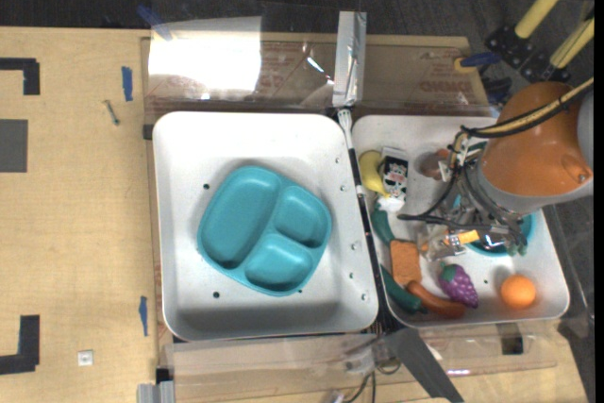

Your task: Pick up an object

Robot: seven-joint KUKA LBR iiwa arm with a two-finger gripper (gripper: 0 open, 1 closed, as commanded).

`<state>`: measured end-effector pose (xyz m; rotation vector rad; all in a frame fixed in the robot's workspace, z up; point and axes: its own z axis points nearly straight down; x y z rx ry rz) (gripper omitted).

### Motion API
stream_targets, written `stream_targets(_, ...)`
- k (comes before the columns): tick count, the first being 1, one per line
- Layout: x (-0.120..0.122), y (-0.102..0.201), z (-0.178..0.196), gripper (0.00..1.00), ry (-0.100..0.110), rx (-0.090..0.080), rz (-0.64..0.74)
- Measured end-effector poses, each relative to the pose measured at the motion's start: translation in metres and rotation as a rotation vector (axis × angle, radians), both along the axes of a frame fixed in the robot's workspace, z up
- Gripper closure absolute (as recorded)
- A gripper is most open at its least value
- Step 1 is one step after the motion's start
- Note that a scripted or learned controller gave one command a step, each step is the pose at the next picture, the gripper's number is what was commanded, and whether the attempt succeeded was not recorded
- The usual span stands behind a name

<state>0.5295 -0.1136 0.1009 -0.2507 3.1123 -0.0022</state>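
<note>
Hovering low over right bin, tool sat 12 o'clock of grape bunch, probably lining up grab; tool state, couldn't tell.

My gripper hangs over the right bin, above grapes, near an orange. Left bin: 1 teal tray.

end effector: fingers hidden in cables | arm: cut by right edge, hides blue item
</note>
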Motion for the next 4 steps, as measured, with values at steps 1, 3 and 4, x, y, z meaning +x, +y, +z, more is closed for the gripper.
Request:
stream_targets(1, 0.024, -0.045, -0.012, 1.0, 0.006, -0.008, 0.484)
stream_targets(3, -0.031, -0.044, -0.012, 0.0, 0.007, -0.008, 0.518)
stream_targets(4, -0.002, -0.014, -0.011, 0.0, 0.004, -0.01, 0.519)
